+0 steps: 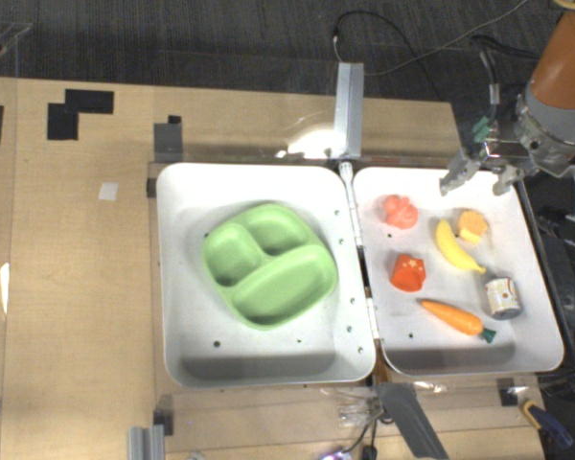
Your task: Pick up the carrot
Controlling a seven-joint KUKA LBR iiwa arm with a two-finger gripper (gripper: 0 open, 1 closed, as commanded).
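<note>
The carrot point(453, 317), orange with a small green top at its right end, lies slantwise near the front of the right bin point(537, 353). My gripper point(478, 179) hangs over the bin's far right edge, well behind the carrot. Its two fingers point(456, 176) are spread apart with nothing between them. The arm's orange band sits at the top right corner.
The right bin also holds a pink fruit point(400, 211), a banana point(455, 245), an orange-yellow piece point(473, 225), a red pepper point(408, 272) and a small can point(502, 297) just right of the carrot. In the left bin point(182, 353) lies a green divided plate point(268, 262).
</note>
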